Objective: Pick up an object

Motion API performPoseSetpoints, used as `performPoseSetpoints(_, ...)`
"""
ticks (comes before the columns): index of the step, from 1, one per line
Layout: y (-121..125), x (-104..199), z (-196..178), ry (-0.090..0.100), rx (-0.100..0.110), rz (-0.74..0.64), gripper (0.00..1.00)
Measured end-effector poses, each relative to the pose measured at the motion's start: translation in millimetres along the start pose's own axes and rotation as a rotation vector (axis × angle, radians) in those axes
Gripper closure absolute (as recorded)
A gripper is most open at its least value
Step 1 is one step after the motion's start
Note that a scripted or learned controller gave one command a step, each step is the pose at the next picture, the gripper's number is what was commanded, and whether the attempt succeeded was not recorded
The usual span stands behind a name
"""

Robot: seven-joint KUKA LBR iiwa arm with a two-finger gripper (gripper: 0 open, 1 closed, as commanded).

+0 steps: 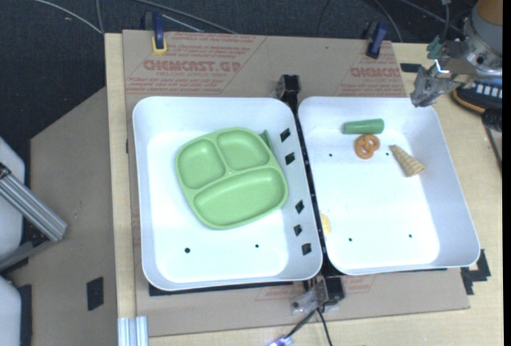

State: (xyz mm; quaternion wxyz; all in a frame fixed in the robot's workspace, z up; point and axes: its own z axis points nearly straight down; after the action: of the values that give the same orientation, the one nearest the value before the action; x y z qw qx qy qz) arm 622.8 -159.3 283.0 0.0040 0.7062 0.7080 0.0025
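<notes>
The gripper (425, 90) hovers beyond the right bin's (447, 176) far right corner, holding nothing; its opening cannot be told. Centre over the green cylinder (363, 126), then descend.

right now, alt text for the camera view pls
A gripper hangs over the far right corner of the right bin, which holds a green pickle, a pretzel and an ice cream cone. The left bin holds a green divided plate.

Tool (425, 89) low at right edge
</notes>
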Motion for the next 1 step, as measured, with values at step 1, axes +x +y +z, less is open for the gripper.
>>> performPoseSetpoints(1,-15.3,53.9,-0.4,0.004,0.012,-0.002,1.0)
